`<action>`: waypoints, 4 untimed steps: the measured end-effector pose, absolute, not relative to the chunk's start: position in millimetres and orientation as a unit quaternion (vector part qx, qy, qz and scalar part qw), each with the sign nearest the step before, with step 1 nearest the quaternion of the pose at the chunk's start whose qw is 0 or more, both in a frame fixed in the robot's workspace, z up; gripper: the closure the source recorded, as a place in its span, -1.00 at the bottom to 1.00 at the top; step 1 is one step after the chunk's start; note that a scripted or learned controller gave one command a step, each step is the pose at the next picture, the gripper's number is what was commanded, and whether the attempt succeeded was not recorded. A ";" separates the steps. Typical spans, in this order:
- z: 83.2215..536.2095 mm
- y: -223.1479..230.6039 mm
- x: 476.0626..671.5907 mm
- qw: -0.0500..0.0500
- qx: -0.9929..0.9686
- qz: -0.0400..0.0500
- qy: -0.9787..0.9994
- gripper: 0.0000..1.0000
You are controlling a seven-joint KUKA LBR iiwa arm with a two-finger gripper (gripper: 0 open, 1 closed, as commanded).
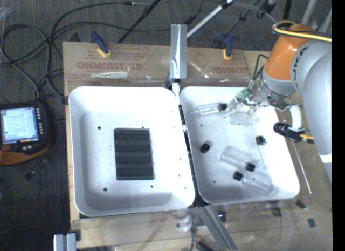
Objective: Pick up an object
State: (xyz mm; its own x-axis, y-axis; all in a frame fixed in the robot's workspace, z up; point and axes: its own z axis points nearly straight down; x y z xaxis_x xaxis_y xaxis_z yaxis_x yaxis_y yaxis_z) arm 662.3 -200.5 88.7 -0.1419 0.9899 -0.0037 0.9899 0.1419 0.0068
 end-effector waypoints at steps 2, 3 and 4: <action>100.4 -200.3 663.4 0.006 0.654 0.001 0.756 -1.00; 89.6 -125.6 660.6 0.005 0.630 0.002 0.776 -1.00; 100.9 -125.2 661.9 0.007 0.630 0.003 0.777 1.00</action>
